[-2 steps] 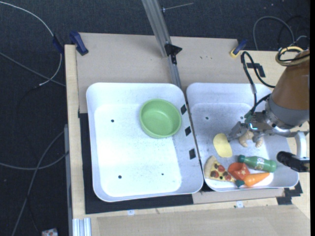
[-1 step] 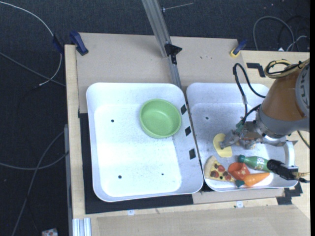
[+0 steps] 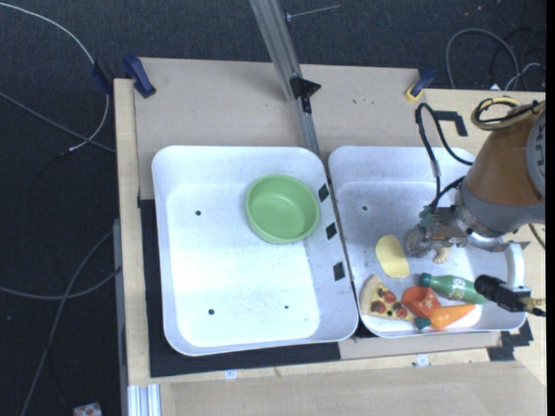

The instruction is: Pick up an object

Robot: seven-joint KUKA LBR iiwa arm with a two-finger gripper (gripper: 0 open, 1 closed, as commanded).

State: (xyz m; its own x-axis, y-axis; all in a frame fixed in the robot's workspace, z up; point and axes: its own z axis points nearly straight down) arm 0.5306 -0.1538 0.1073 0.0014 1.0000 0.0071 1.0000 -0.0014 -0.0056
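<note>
In the right bin (image 3: 373,180) a pale yellow oval piece (image 3: 392,256) lies near the middle. Along the front edge sit a pizza slice (image 3: 381,300), a red pepper-like piece (image 3: 418,302), an orange carrot (image 3: 447,315) and a green bottle (image 3: 451,287). My gripper (image 3: 427,243) hangs low just right of the yellow piece, its tips close to the bin floor. A small tan object (image 3: 441,254) lies right beside the tips. A green bowl (image 3: 281,208) rests in the left bin (image 3: 191,258).
A metal pole (image 3: 276,33) slants down to the divide between the bins. Blue clamps (image 3: 137,74) hold the bench's back corners. Black cables (image 3: 434,146) trail over the right bin's back. The arm's orange band (image 3: 510,167) covers the right bin's right side.
</note>
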